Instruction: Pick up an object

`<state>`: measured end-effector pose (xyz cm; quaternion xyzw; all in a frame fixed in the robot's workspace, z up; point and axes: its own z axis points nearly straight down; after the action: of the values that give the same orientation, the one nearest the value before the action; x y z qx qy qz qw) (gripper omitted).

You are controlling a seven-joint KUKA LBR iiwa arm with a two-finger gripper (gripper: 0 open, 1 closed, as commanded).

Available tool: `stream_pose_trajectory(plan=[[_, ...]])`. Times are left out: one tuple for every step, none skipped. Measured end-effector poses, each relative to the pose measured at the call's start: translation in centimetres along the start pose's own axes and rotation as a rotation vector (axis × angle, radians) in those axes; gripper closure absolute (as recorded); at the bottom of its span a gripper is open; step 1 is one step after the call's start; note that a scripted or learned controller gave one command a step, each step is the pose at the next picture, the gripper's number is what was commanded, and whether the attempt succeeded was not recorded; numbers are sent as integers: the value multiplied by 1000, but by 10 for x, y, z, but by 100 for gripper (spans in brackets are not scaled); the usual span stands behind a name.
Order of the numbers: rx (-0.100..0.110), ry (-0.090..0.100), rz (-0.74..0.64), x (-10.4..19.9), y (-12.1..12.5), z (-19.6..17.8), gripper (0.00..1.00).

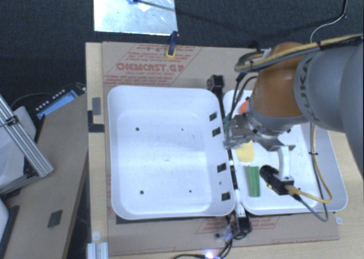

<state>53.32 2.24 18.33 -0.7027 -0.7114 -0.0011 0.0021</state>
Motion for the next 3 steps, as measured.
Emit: stream_pose_trajectory(plan=[[-17, -2, 2, 40, 58, -103, 100], [-11, -3, 4, 80, 139, -113, 100], [-1, -1, -1, 190, 136, -73, 100]])
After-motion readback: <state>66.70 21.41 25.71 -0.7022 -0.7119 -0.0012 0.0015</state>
